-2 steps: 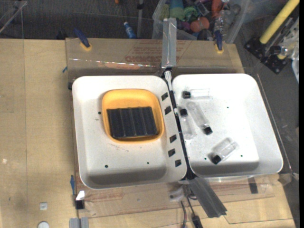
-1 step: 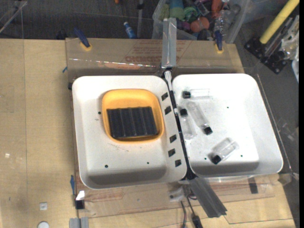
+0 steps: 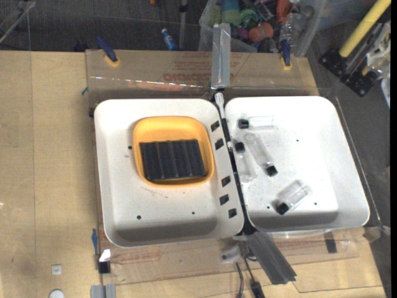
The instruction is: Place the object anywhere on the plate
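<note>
An orange-yellow plate (image 3: pixel 170 127) with rounded corners sits in the left white bin (image 3: pixel 115 185), a little back of its middle. A black ribbed rectangular object (image 3: pixel 172 159) lies flat on the plate, covering most of its floor and reaching its front rim. In the right white bin (image 3: pixel 322 160) lie three small clear plastic vials with black caps: one near the back left (image 3: pixel 255 125), one in the middle (image 3: pixel 260 155), and one toward the front (image 3: pixel 290 197).
A ridge with several black tabs (image 3: pixel 223 163) divides the two bins. A clear tub of colourful toys (image 3: pixel 260 8) stands behind the bench. At the back right, off the bench, lies a yellow tube (image 3: pixel 370 17).
</note>
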Robot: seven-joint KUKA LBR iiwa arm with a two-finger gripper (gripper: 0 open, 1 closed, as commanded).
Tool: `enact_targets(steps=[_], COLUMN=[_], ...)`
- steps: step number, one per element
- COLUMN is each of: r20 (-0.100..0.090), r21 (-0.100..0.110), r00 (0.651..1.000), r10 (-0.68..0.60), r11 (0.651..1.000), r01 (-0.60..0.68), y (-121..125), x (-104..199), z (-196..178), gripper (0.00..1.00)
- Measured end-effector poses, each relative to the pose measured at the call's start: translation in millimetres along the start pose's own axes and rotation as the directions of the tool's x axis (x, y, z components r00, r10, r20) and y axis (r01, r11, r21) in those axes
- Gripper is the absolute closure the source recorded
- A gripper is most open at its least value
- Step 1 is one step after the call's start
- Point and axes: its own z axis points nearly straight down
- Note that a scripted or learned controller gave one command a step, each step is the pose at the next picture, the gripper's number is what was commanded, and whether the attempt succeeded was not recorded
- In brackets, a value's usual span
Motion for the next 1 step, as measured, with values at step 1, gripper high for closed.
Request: enact_targets(steps=[1], r20=[0.001], r21=[-0.001], r00=[0.958], r10=[-0.287], r11=[0.958], r01=[0.287], y=[-0.3], x=[0.5], z=[-0.1], gripper=[1.0])
